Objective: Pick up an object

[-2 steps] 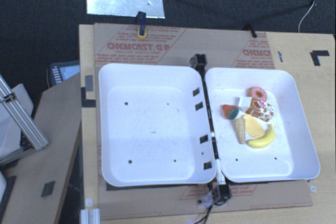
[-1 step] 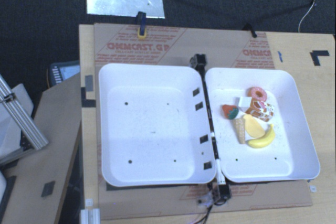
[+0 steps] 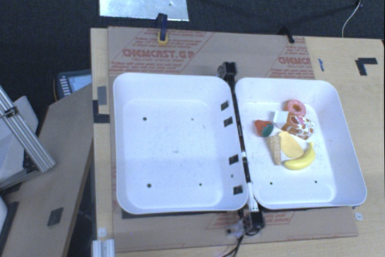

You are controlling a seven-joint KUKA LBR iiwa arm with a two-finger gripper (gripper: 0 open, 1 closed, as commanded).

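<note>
Camera view: pick the banana [image 3: 299, 160] from the pile

I cannot tell the gripper's state. The toys lie touching in the right bin [image 3: 348, 147]. I'd take the banana at the pile's near edge, closing across its narrow width from the free side.

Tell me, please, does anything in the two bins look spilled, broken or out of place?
Nothing stands out. The toy foods lie in one tight cluster inside the right bin: a pink donut, a banana, a cone and a few others touching each other. None hangs over a rim, and nothing looks broken.
</note>
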